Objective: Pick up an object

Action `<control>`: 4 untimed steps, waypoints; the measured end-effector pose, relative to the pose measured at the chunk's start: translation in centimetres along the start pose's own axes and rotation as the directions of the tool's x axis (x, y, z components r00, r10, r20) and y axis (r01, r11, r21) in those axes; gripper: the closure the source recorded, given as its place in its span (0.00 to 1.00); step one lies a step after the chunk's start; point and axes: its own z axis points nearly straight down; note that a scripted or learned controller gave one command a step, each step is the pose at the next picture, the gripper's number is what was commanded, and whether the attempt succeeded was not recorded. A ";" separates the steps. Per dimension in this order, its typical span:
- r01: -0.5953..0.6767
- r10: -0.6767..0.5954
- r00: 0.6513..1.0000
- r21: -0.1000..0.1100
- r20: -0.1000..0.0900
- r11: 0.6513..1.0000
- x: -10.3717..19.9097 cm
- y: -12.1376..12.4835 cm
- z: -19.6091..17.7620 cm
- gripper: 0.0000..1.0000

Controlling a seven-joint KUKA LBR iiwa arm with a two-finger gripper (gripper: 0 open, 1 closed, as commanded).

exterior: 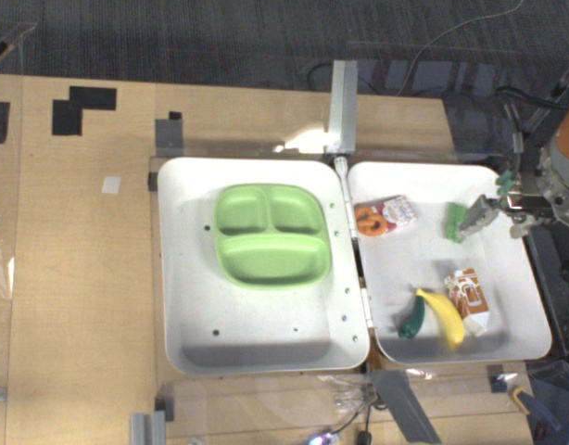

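The left bin (183, 248) holds a green tray (271, 233). In the right bin (516, 276) lie a snack pack (385, 215) far left, a banana (444, 316) and carton (467, 298) near. My claw (477, 215) hangs at the far right by a green block (454, 221); how far it gapes I cannot tell, and I see nothing held. I judge I'm in the approach; next, settle over one piece.

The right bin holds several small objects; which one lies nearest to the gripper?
The light green block, near the upper right of the right bin. It lies right beside the gripper, while the banana, the dark green piece and both snack packets lie farther off.
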 end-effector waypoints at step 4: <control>0.093 -0.092 0.996 -0.052 0.016 0.994 -3.7 -1.9 17.2 0.00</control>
